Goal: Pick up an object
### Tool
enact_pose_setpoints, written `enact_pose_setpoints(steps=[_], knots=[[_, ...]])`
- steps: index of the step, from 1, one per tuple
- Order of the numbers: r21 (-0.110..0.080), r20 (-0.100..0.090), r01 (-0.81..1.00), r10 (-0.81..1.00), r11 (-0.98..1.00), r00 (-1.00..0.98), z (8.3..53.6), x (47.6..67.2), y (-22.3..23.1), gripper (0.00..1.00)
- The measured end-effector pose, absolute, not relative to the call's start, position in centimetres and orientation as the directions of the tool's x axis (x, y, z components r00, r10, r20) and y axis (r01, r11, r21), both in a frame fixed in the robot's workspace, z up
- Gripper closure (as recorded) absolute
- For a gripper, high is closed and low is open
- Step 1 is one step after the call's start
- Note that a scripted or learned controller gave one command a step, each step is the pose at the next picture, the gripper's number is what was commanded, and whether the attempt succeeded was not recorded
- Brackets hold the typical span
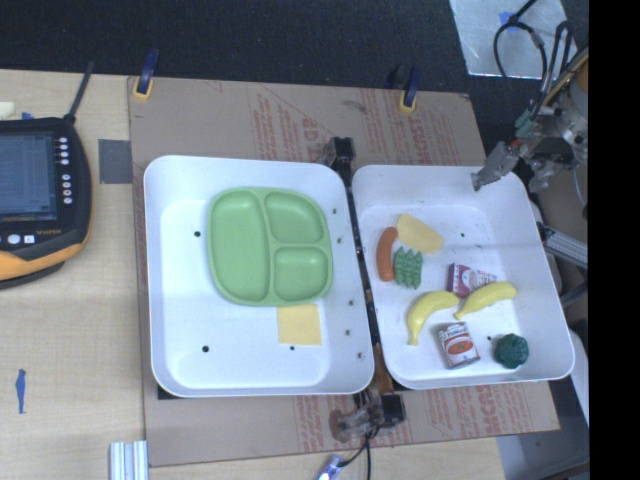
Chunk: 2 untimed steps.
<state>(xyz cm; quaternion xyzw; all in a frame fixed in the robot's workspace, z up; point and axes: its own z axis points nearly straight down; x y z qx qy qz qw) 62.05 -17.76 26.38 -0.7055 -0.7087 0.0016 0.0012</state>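
White right bin (520,208) rim's far corner lies under the tool (490,176).

Handheld pendant (40,203): cut off by the left edge. Arm (555,118): we see it mostly cropped at right. Small can (456,345): label unreadable. Red-white packet (466,278): partly hidden behind a banana (487,297).

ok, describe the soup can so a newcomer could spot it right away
Look at the right-hand white bin, the one full of toy food. Go to its near edge, just below the two bananas. The soup can lies there, a small can with a red and white label, left of the dark green broccoli; the red and white box is farther back, above the bananas.
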Motion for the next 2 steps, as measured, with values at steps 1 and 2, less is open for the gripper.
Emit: enact_pose_setpoints(steps=[1,2], knots=[[-0.006,-0.001,1.0,1.0,0.005,-0.005,18.1,58.4,-14.7,0.0],[-0.005,-0.001,1.0,1.0,0.006,-0.006,16.5,55.3,-11.7,0.0]])
